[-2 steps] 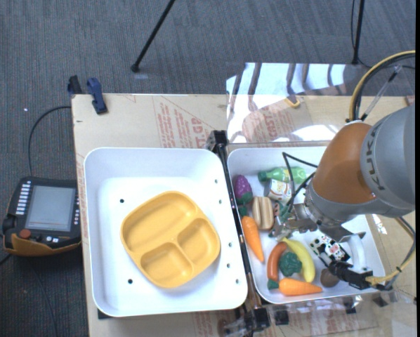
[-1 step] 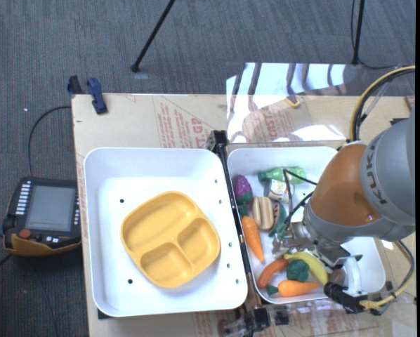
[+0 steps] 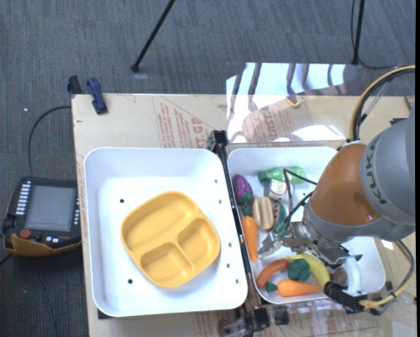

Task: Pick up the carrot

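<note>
A long orange carrot (image 3: 249, 236) lies lengthwise along the left wall of the right bin (image 3: 322, 152). My gripper (image 3: 274, 243) hangs low in that bin, just right of the carrot's lower half, close to it or touching it. Nothing is visibly held. The grey arm with its orange band (image 3: 342, 194) covers the bin's right half. A second, stubby orange vegetable with a green top (image 3: 298, 288) lies at the bin's front edge.
The right bin also holds a purple eggplant (image 3: 241, 186), a hot dog bun (image 3: 264, 212), green items (image 3: 283, 175), a yellow banana (image 3: 312, 267) and a red-orange pepper (image 3: 270, 273). In the left bin (image 3: 105, 181) sits a yellow divided plate (image 3: 169, 239).
</note>
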